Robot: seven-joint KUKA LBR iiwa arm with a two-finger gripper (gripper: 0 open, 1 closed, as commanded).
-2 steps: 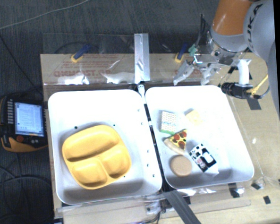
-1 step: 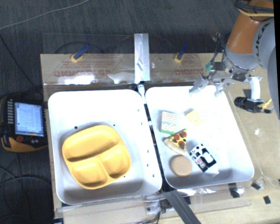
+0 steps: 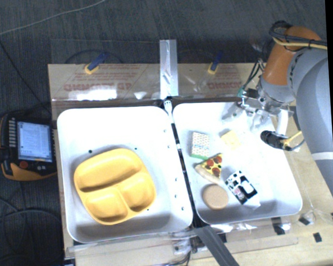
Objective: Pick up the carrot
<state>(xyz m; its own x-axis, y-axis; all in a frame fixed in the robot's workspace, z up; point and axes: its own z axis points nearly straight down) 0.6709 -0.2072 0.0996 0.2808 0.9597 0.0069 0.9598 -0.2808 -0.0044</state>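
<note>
Carrot was the problem here, honestly: I couldn't pick out anything clearly carrot-shaped in either bin. The closest match by colour was a small orange-yellow wedge with red dots (image 3: 209, 166) near the left wall of the right shallow white bin (image 3: 270, 169), and that looked more like a toy pizza slice to me. Around it sat a green-and-white checkered square (image 3: 200, 143), a pale yellow flat square (image 3: 230, 138), a round brown disc (image 3: 215, 197) and a black-and-white blocky thing (image 3: 241, 188). The left shallow white bin (image 3: 71, 140) had a yellow three-compartment plastic tray (image 3: 114, 184) in it.

Going by that toy-food company, my guess was the carrot would be light, stiff, smooth plastic. Not fragile, but tapered and a bit slippery. So I'd take it across the thicker middle, not the pointy end, where it'd likely squirt out.

The grey arm's claw (image 3: 249, 109) hung over the right bin's upper right corner, well apart from the wedge. It was too small and cluttered to tell whether it was spread or pressed together, and I couldn't make out anything held in it.
</note>
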